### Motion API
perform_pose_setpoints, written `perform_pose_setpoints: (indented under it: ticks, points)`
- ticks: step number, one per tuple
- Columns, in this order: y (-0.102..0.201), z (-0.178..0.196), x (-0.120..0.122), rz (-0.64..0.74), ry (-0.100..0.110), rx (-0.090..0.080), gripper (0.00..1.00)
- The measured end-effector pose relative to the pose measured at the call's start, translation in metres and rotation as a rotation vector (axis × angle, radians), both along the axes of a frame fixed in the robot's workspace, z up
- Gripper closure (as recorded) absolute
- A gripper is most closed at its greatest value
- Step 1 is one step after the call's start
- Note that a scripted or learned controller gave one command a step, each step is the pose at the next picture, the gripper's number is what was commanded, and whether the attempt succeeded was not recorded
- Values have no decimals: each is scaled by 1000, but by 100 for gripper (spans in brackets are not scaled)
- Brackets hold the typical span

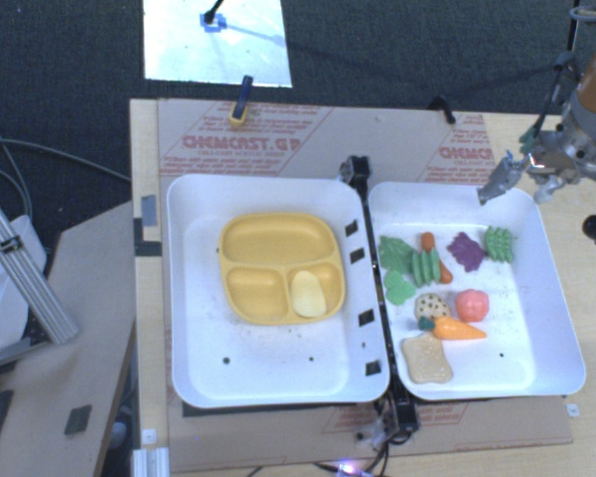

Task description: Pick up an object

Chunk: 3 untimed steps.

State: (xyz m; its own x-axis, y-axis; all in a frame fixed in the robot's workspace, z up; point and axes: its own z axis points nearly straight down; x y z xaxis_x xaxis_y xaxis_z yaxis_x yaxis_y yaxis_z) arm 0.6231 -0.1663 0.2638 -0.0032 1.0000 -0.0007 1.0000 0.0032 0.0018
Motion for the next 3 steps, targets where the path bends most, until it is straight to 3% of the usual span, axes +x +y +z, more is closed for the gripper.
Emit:
perform_pose_setpoints:
  ticks: [1,2,3]
  points:
    - [-42,-63,28,-3,0,-2,0]
    - [-17,-97,-53,-4,9,3,0]
    - [-41,-183,-28,-2,1,-1,0]
